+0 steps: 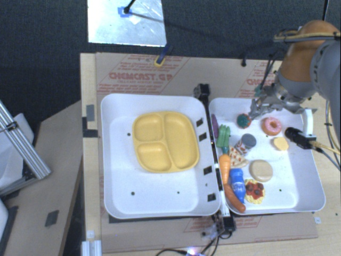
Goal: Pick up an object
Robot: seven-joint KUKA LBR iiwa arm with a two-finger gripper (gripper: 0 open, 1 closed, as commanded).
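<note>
Dark cloth hangs behind the bench, and two white bins sit side by side on a sheet of brown board. One bin, the left bin [114, 143] in this view, carries a yellow divided plate [164, 141]. Its neighbour, the right bin [314, 191], holds the small toys.

From the right the arm reaches in, and its gripper [256, 110] hangs low over the far end of that bin, just above and beside a small green-and-red ball [244, 120]. Whether the jaws are apart or closed I cannot tell from where I stand; the tips are a blur of grey metal, and nothing is plainly between them.

That ball looks the likeliest target. It is round and sits close to the bin's back wall, so a descent that is slightly off could nudge it and send it rolling away. A pink doughnut [272, 126] lies just beside it on the arm's side, near enough for a finger to catch it instead.

Further forward sit a yellow piece [281, 143], a grey can [248, 141], a tan disc [261, 170], a carrot [225, 167] and a blue bottle [237, 183], well apart from the gripper and unlikely to be disturbed.
</note>
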